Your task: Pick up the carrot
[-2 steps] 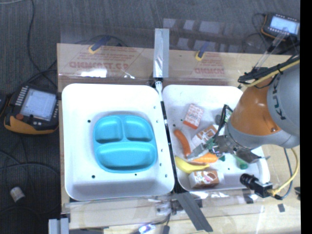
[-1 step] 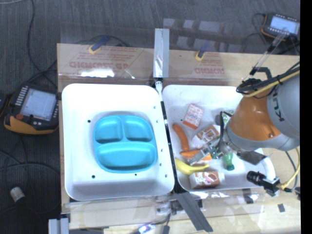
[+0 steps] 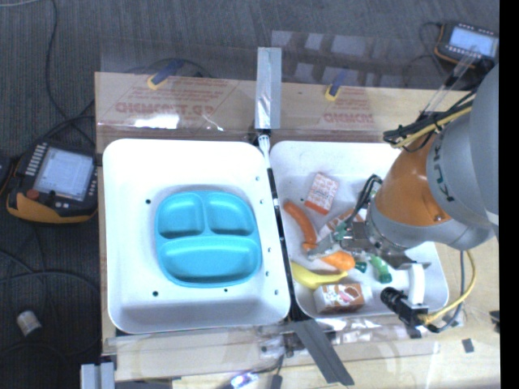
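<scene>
The carrot [image 3: 338, 260] is a short orange piece lying in the right bin [image 3: 422, 286], near its middle, beside a yellow banana [image 3: 311, 275]. My gripper [image 3: 344, 240] hangs at the end of the grey arm with the orange band, right over the carrot's upper edge and very close to it. The gripper's dark and metal parts hide whether anything is held. Part of the carrot's right end is hidden under the gripper body.
Around the carrot in the right bin lie an orange-red sausage-like stick [image 3: 301, 221], a red and white packet [image 3: 322, 191], a brown box [image 3: 339, 297] and a small green item [image 3: 381, 271]. The left bin [image 3: 130, 177] holds a blue divided plate [image 3: 209, 237].
</scene>
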Action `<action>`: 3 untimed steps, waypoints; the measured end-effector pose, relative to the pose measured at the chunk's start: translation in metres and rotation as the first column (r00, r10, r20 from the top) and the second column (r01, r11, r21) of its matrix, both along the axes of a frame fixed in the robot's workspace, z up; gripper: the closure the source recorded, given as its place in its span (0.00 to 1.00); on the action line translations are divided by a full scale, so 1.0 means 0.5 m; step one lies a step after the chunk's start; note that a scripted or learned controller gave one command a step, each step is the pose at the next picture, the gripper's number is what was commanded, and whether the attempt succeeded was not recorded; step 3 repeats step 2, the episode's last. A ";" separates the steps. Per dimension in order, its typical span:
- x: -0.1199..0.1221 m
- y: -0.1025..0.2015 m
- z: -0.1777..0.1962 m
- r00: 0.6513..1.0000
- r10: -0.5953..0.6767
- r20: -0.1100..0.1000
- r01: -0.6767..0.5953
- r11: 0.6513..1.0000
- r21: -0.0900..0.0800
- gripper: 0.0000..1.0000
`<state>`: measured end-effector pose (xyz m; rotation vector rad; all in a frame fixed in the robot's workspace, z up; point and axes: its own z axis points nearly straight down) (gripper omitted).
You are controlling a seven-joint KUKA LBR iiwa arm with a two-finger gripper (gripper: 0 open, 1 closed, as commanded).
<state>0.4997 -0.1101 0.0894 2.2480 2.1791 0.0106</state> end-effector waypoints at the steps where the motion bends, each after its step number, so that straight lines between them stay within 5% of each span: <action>1: -0.001 0.003 0.018 1.000 0.000 -0.003 0.000 1.000 0.005 1.00; 2: 0.038 0.098 0.186 0.988 -0.155 -0.017 0.155 0.988 -0.001 1.00; 3: 0.038 0.098 0.186 0.988 -0.155 -0.017 0.155 0.988 -0.001 1.00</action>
